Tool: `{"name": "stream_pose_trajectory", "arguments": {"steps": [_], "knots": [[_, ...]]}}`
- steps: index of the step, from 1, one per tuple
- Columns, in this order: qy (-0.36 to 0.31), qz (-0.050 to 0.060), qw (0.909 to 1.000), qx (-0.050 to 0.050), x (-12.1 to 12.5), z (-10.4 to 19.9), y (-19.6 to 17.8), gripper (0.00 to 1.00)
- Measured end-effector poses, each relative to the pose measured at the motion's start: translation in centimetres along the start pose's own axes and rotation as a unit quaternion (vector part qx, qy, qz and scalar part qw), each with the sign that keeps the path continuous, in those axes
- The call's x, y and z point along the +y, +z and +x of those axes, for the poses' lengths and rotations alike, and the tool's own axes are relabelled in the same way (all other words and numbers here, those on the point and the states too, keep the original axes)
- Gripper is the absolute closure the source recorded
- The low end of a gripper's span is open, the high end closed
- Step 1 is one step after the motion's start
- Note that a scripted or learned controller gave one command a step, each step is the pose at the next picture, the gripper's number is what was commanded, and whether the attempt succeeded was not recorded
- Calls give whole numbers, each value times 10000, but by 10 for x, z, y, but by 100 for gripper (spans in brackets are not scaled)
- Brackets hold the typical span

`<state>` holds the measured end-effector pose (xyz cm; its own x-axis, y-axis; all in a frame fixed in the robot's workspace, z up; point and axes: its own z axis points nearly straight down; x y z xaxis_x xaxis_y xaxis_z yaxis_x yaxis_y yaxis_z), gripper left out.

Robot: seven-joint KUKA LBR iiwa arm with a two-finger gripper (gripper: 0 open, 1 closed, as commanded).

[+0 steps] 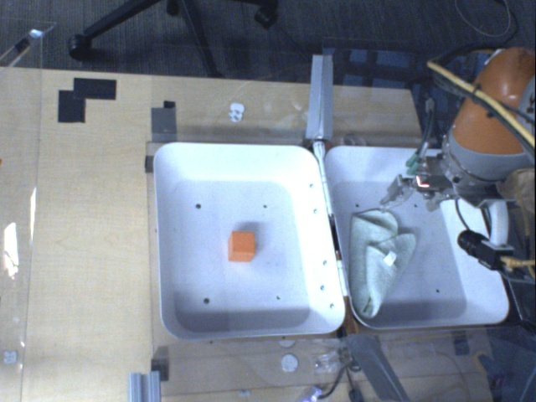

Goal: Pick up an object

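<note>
The divider (328,216) between the two bins serves as landmark. Left of it, the left bin (180,308) holds an orange cube (242,246), lying alone near the bin's middle, well apart from the divider. Just right of the divider, in the right bin (477,304), a pale green cloth (378,258) lies crumpled, its long side running beside the divider and its lower tip near the bin's front wall. The gripper (409,188) hangs over the right bin, right of the divider and just above the cloth's upper edge. Whether it is released or clenched, I cannot tell; nothing shows between its tips.
</note>
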<state>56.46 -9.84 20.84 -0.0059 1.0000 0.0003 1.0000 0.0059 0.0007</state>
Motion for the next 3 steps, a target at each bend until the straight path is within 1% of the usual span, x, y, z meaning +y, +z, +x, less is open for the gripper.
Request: {"name": "stream_pose_trajectory", "arguments": {"steps": [1, 2, 3], "knots": [[-105, -14, 9999, -2, 28, -6, 111, 0], [-103, -32, 9999, -1, 29, -5, 101, 100], [-128, -24, 9999, -2, 45, 37, 5, 100]]}}
